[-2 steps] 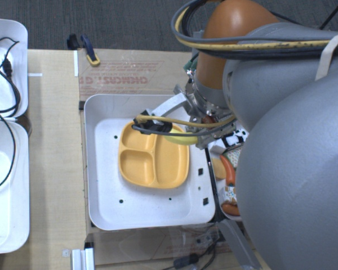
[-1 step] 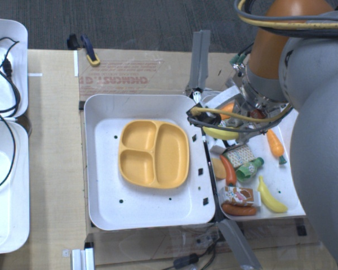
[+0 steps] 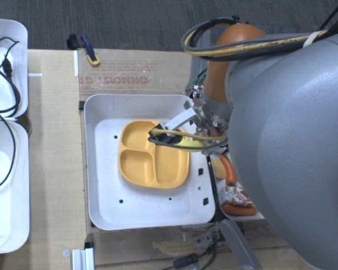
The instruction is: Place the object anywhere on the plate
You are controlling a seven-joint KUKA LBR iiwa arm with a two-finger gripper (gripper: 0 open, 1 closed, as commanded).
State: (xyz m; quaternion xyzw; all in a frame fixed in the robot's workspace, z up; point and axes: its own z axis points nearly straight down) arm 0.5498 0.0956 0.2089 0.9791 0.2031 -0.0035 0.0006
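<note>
A yellow divided plate (image 3: pixel 153 161) lies in the white bin (image 3: pixel 101 167) at the middle of the view. The gripper (image 3: pixel 201 133) hangs over the plate's upper right edge, reaching in from the right, with the big grey arm (image 3: pixel 293 139) covering most of the right side. A small yellow-green thing (image 3: pixel 192 143) shows just under the gripper, at the plate's right rim. I cannot tell whether it is held or lying there. The plate's three compartments show nothing in them where they are visible.
The second bin (image 3: pixel 236 210) at the right is mostly hidden by the arm; an orange sausage-shaped toy (image 3: pixel 230 170) and a patterned item (image 3: pixel 235 196) lie in it. A cardboard sheet (image 3: pixel 129 75) lies behind the bins, and a white appliance with black cables (image 3: pixel 3 128) stands at far left.
</note>
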